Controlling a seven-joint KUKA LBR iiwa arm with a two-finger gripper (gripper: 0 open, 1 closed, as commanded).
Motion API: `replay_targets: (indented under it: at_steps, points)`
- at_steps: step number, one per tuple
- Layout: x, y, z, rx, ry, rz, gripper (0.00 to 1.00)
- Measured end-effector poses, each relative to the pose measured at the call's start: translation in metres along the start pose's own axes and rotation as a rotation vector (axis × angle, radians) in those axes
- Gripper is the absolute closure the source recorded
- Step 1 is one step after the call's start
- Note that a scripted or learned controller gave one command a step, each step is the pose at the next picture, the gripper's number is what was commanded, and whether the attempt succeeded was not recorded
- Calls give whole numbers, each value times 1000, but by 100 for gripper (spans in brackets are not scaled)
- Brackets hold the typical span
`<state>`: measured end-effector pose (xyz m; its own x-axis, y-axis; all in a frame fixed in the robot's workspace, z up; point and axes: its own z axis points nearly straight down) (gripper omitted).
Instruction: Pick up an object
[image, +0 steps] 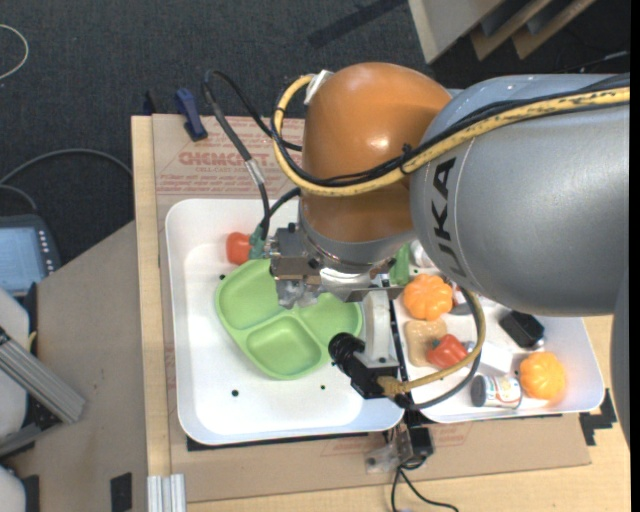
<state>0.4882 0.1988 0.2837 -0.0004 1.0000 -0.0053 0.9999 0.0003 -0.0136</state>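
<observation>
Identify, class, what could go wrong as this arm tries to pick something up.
1. The gripper is low over the green divided plate, whose wide, shallow shape may slip from two fingers.
2. The small red object beside the plate could get knocked.
3. The arm's bulk hides the spot, so a miss could pass unseen.

Green tray (275, 335), white bins (200, 330), seemingly orange pumpkins (428, 296).

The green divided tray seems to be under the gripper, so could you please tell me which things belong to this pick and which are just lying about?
In the job:
- gripper
- green divided tray

Lying about:
- small pumpkin
- second pumpkin
- red piece
- right bin
</observation>
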Motion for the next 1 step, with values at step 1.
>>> replay_targets:
  at_steps: [1]
  points:
    - [-7,17,-164,-30,11,0,100]
